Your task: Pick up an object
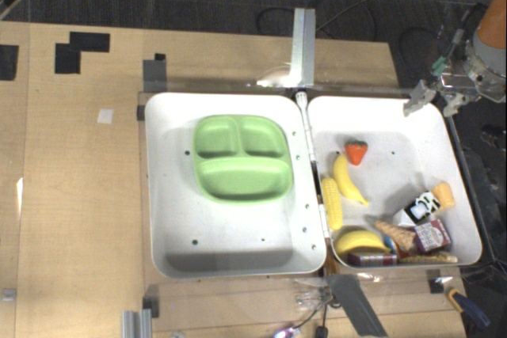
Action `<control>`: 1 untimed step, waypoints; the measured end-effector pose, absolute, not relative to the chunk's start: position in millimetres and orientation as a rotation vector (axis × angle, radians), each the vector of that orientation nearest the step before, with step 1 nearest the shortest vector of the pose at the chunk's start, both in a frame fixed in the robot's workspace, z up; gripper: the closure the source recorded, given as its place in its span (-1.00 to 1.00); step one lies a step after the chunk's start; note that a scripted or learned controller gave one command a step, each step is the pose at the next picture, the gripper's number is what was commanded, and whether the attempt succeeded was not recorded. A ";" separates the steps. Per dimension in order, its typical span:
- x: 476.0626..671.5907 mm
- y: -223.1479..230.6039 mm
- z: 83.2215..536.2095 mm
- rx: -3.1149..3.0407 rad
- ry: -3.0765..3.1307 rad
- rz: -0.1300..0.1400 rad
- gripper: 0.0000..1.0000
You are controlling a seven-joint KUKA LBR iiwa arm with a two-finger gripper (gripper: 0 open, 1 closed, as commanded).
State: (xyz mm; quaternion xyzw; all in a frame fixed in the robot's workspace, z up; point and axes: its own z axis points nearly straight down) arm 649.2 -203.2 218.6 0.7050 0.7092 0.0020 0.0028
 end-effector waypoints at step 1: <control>651.3 -202.4 231.9 2.198 2.227 0.011 1.00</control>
